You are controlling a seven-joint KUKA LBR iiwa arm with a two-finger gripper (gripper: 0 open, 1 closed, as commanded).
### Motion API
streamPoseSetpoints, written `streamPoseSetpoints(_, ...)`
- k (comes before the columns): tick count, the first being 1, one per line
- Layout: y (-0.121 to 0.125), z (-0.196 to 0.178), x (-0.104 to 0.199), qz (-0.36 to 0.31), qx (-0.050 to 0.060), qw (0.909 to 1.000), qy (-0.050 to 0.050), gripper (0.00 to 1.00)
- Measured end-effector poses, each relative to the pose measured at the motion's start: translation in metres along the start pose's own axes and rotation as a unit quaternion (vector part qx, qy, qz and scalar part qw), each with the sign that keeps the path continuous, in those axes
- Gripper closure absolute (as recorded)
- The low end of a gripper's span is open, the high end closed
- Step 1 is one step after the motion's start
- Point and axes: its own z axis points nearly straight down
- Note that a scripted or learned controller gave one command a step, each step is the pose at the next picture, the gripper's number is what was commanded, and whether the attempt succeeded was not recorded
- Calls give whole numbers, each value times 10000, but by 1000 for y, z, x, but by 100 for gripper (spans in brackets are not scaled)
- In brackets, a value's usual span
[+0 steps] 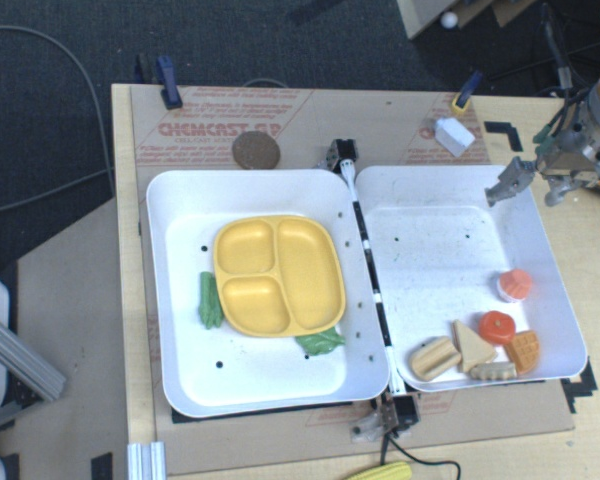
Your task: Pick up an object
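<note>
Nothing is picked up yet. The gripper hangs over the right bin's far corner, fingers spread and holding nothing. The toy food lies well away in the near corner: tomato, pink piece, bread roll, waffle. The whole reach and grasp remains.

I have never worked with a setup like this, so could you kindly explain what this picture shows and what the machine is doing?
One camera looks down at a slant on a bench with two shallow white bins. The left bin holds a yellow divided plate with green leafy pieces beside it. The right bin has small toy foods gathered in its near right corner. The robot arm reaches in from the right; its hand is above the right bin's far right corner, with nothing between its fingers.
</note>
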Motion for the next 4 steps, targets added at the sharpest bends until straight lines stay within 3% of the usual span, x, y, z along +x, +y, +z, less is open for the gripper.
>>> streamPoseSetpoints(1, -18, 61, -43, 2, 1, 10000, -5, 0)
streamPoseSetpoints(2, -30, 131, -35, 3, 1, 10000, 2, 0)
streamPoseSetpoints(3, -63, 177, -36, -7, 12, 10000, 30, 0)
streamPoseSetpoints(4, -62, 167, -38, 0, -9, 10000, 9, 100)
